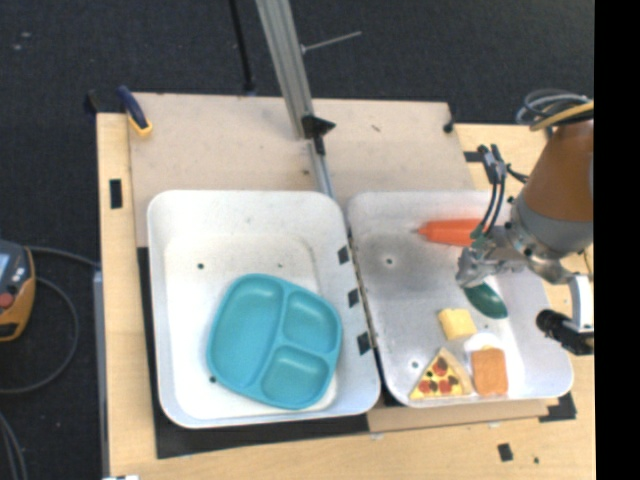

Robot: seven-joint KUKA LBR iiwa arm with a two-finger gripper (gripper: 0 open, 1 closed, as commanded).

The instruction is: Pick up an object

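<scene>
Plywood bench (250,148) on dark carpet carries two white bins: the left bin (180,228) holds a teal divided plate (275,340); the right bin (400,268) holds a carrot (447,232), yellow block (457,323), pizza slice (442,377), orange piece (489,371). The gripper (480,273) hovers over a dark green object (488,299); how far it is open cannot be told.

A tan bench (220,148) stands on dark carpet (120,28); an aluminium post (283,48) rises from its back edge.
</scene>
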